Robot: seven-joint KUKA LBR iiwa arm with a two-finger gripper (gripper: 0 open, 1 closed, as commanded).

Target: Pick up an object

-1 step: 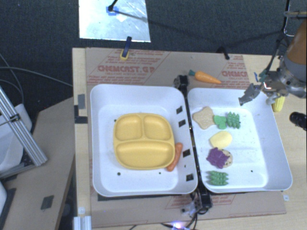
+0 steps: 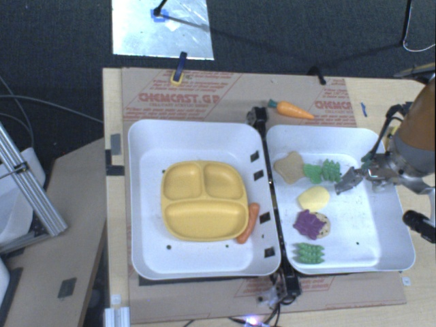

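Observation:
The right bin (image 2: pixel 381 251) holds a tan cookie-shaped piece (image 2: pixel 289 167), a green leafy piece (image 2: pixel 323 172), a yellow lemon-like piece (image 2: pixel 313 198), a purple grape bunch (image 2: pixel 310 224) and a green pea pod (image 2: pixel 308 252). My gripper (image 2: pixel 347 181) reaches in from the right and hovers low just right of the green leafy piece and above the yellow piece. Nothing shows between its fingers.
The left bin (image 2: pixel 146 251) holds a yellow divided plate (image 2: pixel 203 200) with an orange sausage-like piece (image 2: pixel 248 223) at its right edge. An orange carrot (image 2: pixel 293 110) lies on the cardboard behind the bins. A blue and yellow clip (image 2: pixel 179 69) sits at the back.

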